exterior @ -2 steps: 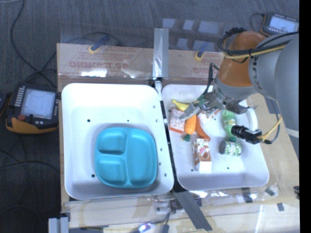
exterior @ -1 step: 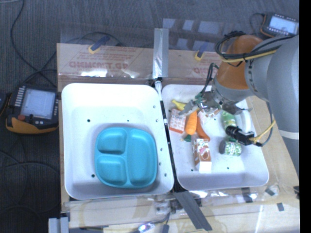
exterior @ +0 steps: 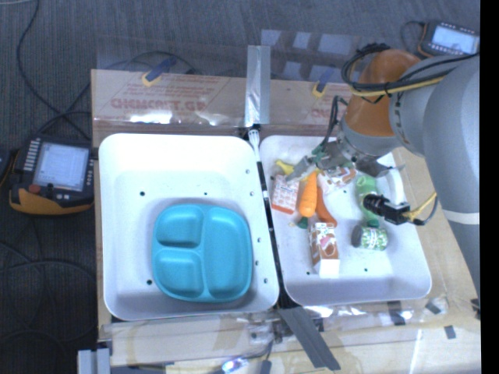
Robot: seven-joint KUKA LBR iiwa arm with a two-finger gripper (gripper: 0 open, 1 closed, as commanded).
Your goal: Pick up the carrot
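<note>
A workbench [exterior: 117, 92] covered with brown cardboard carries two shallow white bins side by side. The left bin [exterior: 125, 170] and the right bin [exterior: 405, 275] touch along their inner rims. Two clamps, one with a blue handle [exterior: 158, 71] at far left and another [exterior: 320, 86] at far right, sit on the cardboard's far edge.
</note>
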